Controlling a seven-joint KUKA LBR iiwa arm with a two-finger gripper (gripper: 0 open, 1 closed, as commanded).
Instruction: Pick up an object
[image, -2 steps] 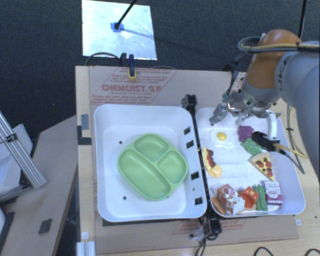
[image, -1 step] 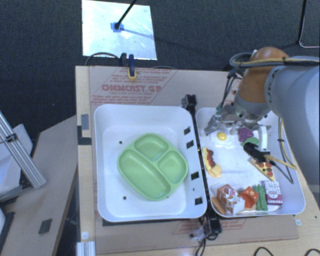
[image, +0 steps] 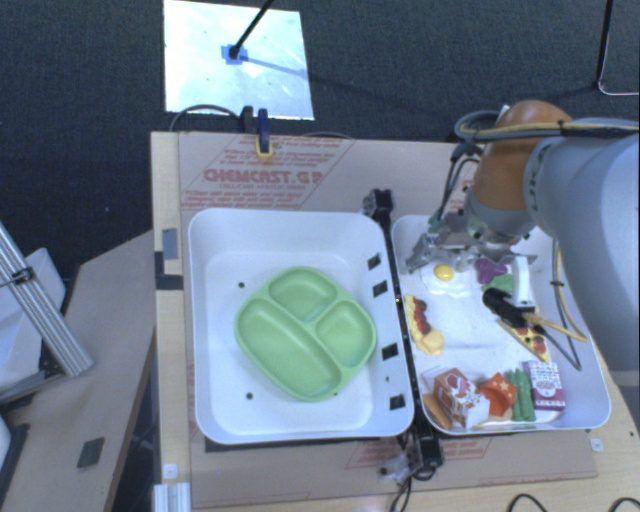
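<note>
Lower right, the right bin (image: 592, 408) keeps toys packed along its near edge: carton (image: 459, 393), orange piece (image: 499, 392). Mid-bin lies the fried egg (image: 444, 273), likely target; the gripper (image: 446, 246) hovers just above it, jaw state unreadable. Left bin (image: 210, 330) holds the green tray (image: 305, 333).

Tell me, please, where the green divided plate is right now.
The green divided plate lies in the middle of the left bin, well apart from the toy food in the right bin.
</note>
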